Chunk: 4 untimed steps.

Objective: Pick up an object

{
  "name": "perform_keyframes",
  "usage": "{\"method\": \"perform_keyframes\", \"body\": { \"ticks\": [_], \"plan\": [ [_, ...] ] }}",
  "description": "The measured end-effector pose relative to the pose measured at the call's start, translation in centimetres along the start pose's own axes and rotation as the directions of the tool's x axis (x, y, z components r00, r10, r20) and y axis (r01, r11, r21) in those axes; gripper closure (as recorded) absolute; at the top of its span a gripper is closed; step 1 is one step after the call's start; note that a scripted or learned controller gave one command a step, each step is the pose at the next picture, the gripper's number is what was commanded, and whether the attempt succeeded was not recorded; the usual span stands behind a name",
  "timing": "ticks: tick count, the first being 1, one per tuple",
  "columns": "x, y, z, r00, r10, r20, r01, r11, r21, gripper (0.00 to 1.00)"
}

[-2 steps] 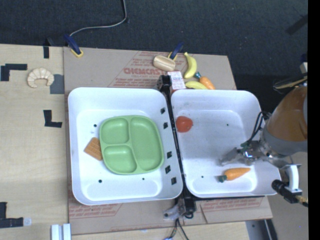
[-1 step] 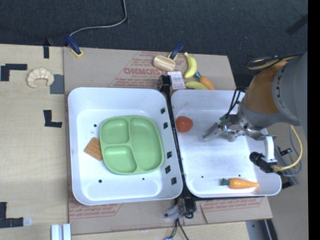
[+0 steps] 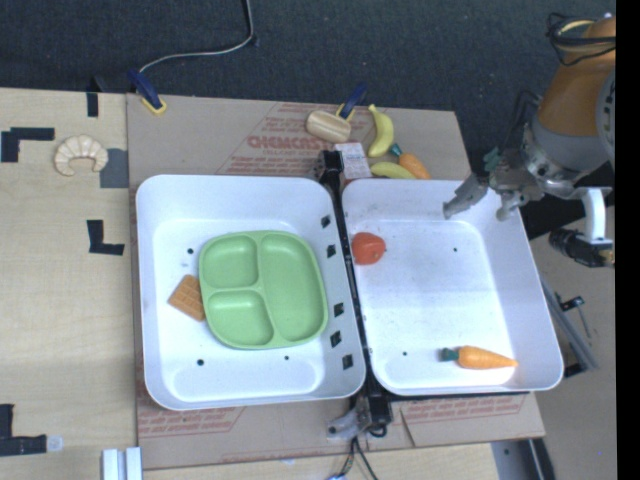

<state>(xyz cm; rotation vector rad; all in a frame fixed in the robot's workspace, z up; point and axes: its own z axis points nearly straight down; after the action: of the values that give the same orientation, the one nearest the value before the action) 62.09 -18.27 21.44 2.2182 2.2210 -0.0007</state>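
Red "CHEMCAS…" lettering marks the cardboard (image 3: 270,143); an orange, green-topped carrot (image 3: 480,358) lies in the right bin (image 3: 520,268), jaws (image 3: 485,200) spread above.

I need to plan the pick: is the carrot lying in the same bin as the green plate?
No, the carrot lies in the right bin, while the green plate sits in the left bin.

You had two bins side by side on the counter (image 3: 60,298). In the left bin (image 3: 160,208) lay a divided plate (image 3: 264,289), a cracker (image 3: 187,297) tucked at its left edge. The right bin (image 3: 520,298) held a tomato (image 3: 368,249) far-left and a carrot (image 3: 480,358) near-right. The pincer (image 3: 484,198) hung over its far-right rim.
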Motion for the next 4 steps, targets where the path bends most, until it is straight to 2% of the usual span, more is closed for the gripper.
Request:
{"method": "perform_keyframes", "body": {
  "ticks": [1, 2, 3, 4],
  "plan": [
    [5.9, -1.7, 4.7, 1.0, -0.001, -0.003, 0.001, 1.0, 0.004, 0.0],
    [8.2, -1.5, 12.8, 1.0, 0.0, -0.001, 0.0, 1.0, 0.0, 0.0],
    [8.1, 3.3, 12.9, 1.0, -0.005, -0.01, 0.006, 0.999, 0.043, 0.0],
    [8.2, 3.9, 13.0, 1.0, -0.007, -0.013, 0.007, 0.998, 0.054, 0.0]
  ]
}}
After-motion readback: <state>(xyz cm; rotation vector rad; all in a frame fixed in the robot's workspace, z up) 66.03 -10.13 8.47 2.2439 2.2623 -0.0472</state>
